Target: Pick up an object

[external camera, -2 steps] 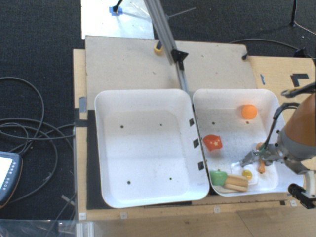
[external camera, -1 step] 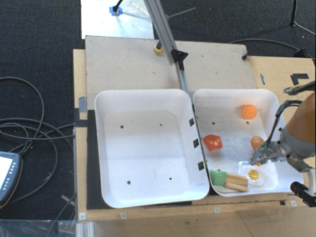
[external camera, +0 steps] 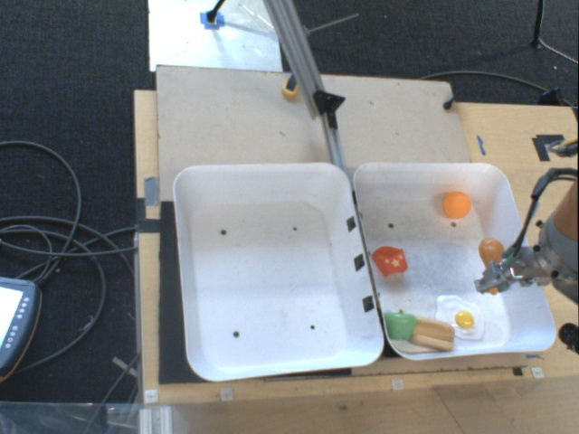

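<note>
Apparently gripper [external camera: 496, 281] touching brown ball [external camera: 490, 250], opening unclear

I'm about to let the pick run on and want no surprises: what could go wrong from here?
The end effector sits at the right bin beside a small brown item, close to the bin's right wall, so it may nudge the item away or scrape the wall. The fried egg toy lies just below and could get knocked.

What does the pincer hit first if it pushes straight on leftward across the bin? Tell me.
Probably the red object. The pincer points left from the right bin's right side, and bare floor lies between them. Depth is unclear, so it might pass above.
</note>
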